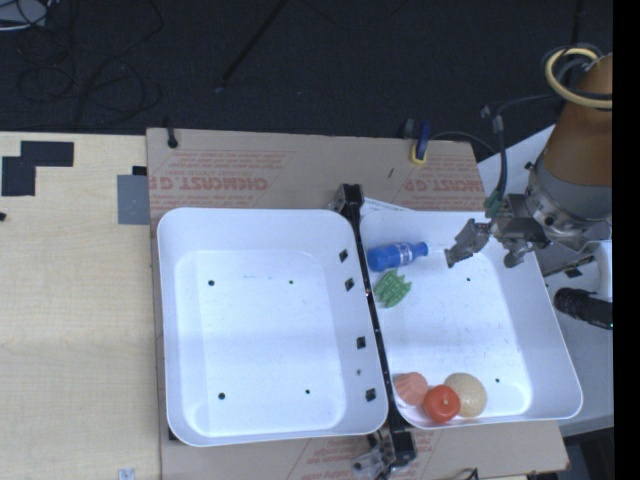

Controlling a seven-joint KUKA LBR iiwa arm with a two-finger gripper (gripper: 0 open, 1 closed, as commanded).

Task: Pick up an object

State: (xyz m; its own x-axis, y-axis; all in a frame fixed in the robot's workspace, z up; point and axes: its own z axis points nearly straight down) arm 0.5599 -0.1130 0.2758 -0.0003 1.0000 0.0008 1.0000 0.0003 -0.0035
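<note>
We start at the fingers (pixel 490 245), which hang over the upper right part of the right bin (pixel 545 343), reaching in from the right on the grey arm (pixel 575 183) with its orange band. Two dark prongs show, spread apart, one toward the left and one toward the right — nothing sits between them, so we read them as open and holding nothing.

Nearest the fingers, just to their left, lies a blue bottle (pixel 396 256) on its side, its pale cap end pointing toward them but not touching. A little farther, below and left of the fingers, we see a small green toy (pixel 392 290) near the divider between the bins.

Well apart from the fingers, down in the near left corner of the same bin, three round things huddle together — a pink piece (pixel 409 387), a red ball (pixel 441 403) and a cream ball (pixel 467 393), the red one touching both neighbours.

Farthest left of the fingers is the left bin (pixel 170 298), and both bins rest on a brown cardboard sheet (pixel 260 173) laid on the bench (pixel 70 318).
</note>
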